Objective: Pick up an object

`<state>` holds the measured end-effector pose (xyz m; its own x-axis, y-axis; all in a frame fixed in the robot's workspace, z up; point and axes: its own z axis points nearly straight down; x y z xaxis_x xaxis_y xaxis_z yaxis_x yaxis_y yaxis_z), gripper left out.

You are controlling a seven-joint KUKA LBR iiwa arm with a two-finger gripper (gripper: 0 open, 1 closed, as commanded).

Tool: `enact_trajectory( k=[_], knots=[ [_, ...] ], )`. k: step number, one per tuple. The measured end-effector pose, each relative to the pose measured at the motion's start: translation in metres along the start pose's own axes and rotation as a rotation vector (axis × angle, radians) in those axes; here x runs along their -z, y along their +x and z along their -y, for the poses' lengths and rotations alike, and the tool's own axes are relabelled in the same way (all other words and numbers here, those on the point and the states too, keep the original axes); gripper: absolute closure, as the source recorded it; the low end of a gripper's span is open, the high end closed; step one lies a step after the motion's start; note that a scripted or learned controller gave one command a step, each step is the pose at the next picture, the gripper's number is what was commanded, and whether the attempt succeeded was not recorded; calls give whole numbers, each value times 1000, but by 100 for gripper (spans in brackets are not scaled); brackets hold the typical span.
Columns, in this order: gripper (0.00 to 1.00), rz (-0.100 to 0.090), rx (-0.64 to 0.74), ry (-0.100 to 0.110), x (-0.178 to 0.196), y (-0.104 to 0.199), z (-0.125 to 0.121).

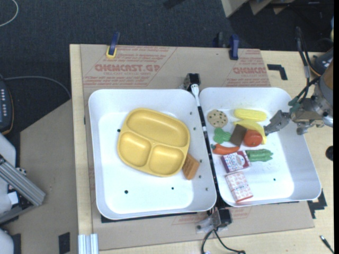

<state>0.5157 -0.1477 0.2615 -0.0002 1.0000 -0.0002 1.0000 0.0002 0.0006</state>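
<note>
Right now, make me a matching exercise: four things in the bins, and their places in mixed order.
Things:
1. yellow divided plate
2. cookie
3. corn cob
4. hand

Places:
A. right bin, far side, right of the cookie
B. left bin
C. over the right bin, beside the tomato
D. right bin, far left corner

Pairs: 1-B, 2-D, 3-A, 4-C

A robotics lab: a plywood tabletop [159,62] held by blue clamps [233,45], two white bins [100,142] with toy food [241,136], loose cables [222,242] at the near edge, dark carpet [79,9] beyond the far side.
</note>
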Motion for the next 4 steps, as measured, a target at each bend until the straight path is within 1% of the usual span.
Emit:
enact_trajectory(
  k=[1,2,3,4],
  knots=[
    [0,-3,0,8,-60,6,7],
    [0,-3,0,7,-112,11,-1],
    [0,-3,0,7,-156,14,-1],
    [0,-2,-1,-5,-171,14,-5]
  ],
)
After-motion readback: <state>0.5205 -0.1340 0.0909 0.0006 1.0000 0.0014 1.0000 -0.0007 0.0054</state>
